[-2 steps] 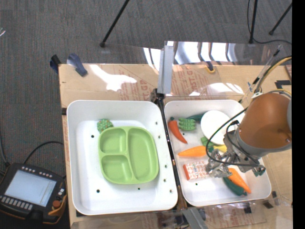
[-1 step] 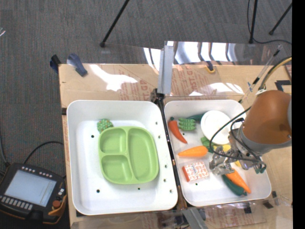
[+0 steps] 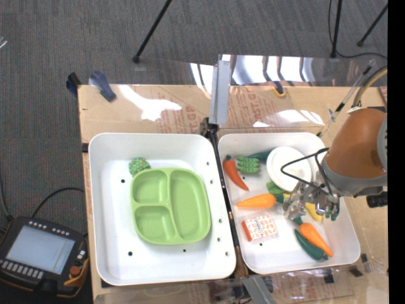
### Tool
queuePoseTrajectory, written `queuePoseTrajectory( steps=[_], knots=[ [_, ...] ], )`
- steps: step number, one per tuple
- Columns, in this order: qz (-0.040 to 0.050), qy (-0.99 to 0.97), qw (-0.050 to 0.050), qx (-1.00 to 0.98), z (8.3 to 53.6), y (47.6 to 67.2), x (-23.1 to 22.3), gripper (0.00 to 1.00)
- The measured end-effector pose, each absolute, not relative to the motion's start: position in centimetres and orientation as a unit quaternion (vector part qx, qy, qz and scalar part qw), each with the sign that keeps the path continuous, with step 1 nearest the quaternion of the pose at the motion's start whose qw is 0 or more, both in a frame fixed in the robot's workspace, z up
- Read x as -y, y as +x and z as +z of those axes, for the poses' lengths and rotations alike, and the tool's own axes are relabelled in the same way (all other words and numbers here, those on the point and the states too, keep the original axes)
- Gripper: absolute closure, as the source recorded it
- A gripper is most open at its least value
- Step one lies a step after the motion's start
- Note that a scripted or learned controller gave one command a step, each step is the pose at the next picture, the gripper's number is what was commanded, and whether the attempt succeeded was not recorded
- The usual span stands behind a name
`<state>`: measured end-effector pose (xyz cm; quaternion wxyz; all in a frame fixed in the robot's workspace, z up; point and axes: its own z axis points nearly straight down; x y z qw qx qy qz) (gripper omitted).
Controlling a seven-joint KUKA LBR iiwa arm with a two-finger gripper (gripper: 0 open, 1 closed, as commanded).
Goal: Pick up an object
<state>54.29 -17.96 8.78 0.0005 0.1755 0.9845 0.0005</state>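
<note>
The hand (image 3: 311,202) hangs low in the right bin (image 3: 250,261); I cannot tell its opening. The orange toy carrot (image 3: 256,201) lies just left of it, long axis left-right, perhaps touching.

Bright, even light; strong glare streaks the surface (image 3: 158,109) at upper centre, shadows stay soft, and focus is slightly soft throughout.

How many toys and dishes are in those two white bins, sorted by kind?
Carrots: 3
Green divided tray: 1
White plate: 1
Small green toy beside the tray: 1
Red-and-white box: 1
Total: 7 clearly seen; more under the gripper cannot be told.
</note>
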Motion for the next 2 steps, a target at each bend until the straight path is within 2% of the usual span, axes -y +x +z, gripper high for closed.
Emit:
queuePoseTrajectory(
  steps=[1, 2],
  knots=[
    [0.0004, 0.265, 0.001, -0.964, 8.84, 55.73, 19.82, 1.0],
    [0.0006, 0.265, -0.002, -0.964, 8.7, 55.6, 19.76, 0.0]
  ],
)
